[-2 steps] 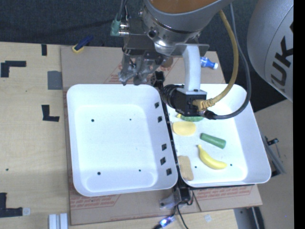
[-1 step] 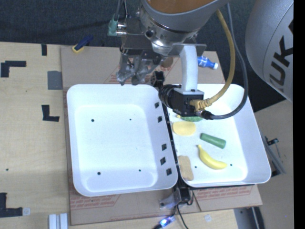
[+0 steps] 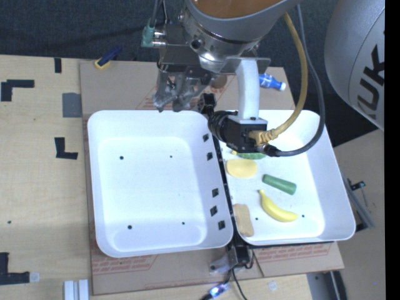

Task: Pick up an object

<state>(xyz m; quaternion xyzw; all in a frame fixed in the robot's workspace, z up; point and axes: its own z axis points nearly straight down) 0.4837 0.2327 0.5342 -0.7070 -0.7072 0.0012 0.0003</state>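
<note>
The tool hangs above the far rim of the left bin, near that bin's far right corner; its metal fingers point downward, but whether they are spread or pressed together cannot be told, and nothing is seen between them. A black camera-like unit on a white bracket sits at the tool's four o'clock, over the far left part of the right bin. All candidate objects lie in the right bin, at roughly four to five o'clock from the tool: a pale yellow disc just below the black unit, with something green partly hidden at its far edge; a green cylinder, long axis running ten to four o'clock; a yellow banana, long axis running about ten-thirty to four-thirty; and a tan block against the bin's left wall, long axis near twelve to six o'clock. Judged from this layout, no pick has begun; the coming move requires travel toward five o'clock across the divide between the bins, the disc being nearest.
</note>
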